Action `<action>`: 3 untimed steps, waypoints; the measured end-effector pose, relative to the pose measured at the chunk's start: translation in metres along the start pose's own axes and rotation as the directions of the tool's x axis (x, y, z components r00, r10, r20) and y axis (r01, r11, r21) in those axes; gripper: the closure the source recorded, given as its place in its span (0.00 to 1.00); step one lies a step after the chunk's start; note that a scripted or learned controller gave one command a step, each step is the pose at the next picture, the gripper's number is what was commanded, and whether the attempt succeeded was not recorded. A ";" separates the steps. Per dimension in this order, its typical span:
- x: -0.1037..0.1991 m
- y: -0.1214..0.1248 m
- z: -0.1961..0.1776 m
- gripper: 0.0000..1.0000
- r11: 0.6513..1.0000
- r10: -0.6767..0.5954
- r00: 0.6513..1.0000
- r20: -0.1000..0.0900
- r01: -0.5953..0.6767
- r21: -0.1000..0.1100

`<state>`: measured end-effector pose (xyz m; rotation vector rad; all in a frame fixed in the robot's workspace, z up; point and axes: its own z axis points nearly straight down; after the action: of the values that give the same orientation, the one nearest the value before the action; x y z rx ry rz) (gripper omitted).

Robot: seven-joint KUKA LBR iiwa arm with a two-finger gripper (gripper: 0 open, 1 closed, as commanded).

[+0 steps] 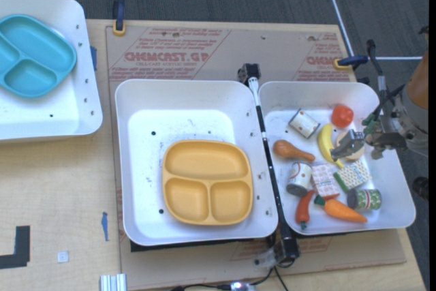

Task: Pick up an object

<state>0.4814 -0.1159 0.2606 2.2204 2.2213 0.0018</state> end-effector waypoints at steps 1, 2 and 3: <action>-0.024 -0.002 0.160 0.00 1.000 0.001 1.000 0.001 -0.001 -0.001; -0.024 -0.001 0.150 1.00 1.000 0.003 1.000 0.002 -0.003 -0.004; 0.079 -0.001 0.076 1.00 1.000 -0.001 1.000 0.000 0.001 0.000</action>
<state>0.4802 -0.0367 0.1847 2.2197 2.2218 0.0025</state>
